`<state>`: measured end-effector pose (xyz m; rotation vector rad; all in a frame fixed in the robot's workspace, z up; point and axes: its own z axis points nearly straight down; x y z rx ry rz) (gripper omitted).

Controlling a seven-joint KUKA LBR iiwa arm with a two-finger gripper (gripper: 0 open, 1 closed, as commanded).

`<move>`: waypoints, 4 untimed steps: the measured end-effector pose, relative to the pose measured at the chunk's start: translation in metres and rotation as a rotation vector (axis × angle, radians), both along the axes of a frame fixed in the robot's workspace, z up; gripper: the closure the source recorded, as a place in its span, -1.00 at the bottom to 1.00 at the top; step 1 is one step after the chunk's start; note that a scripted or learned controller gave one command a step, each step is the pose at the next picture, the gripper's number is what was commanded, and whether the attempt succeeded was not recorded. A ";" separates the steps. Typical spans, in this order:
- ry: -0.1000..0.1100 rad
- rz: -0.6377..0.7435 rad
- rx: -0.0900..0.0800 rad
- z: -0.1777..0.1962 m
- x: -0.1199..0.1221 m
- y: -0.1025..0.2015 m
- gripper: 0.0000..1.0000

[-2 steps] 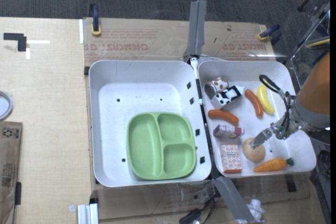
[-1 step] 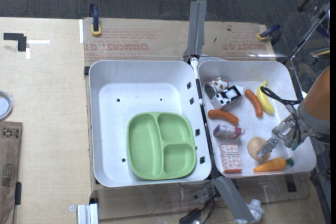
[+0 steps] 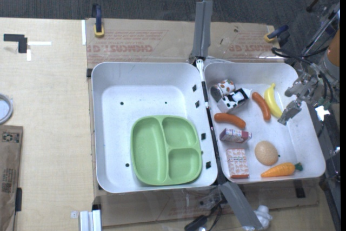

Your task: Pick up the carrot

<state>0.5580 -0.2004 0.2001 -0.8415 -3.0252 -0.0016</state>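
Observation:
The carrot (image 3: 279, 170) is orange with a small green top and lies flat in the front right corner of the right bin (image 3: 308, 132), its top pointing right. My gripper (image 3: 292, 100) hovers over the right side of that bin, behind the carrot and well apart from it, just right of a yellow banana (image 3: 273, 100). Its two fingers stand open with nothing between them.
The right bin also holds a tan egg (image 3: 266, 152) beside the carrot, a red-and-white box (image 3: 237, 163), a small carton (image 3: 235, 135), two red sausages (image 3: 230, 119) (image 3: 261, 105) and a black-and-white cow toy (image 3: 233, 98). A green divided plate (image 3: 166, 150) lies in the left bin (image 3: 108, 116).

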 end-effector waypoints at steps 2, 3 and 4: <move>-0.020 0.478 -0.004 -0.106 -0.072 0.010 -1.00; -0.019 0.473 -0.004 -0.098 -0.071 0.008 1.00; -0.001 0.460 0.002 -0.020 -0.033 0.014 1.00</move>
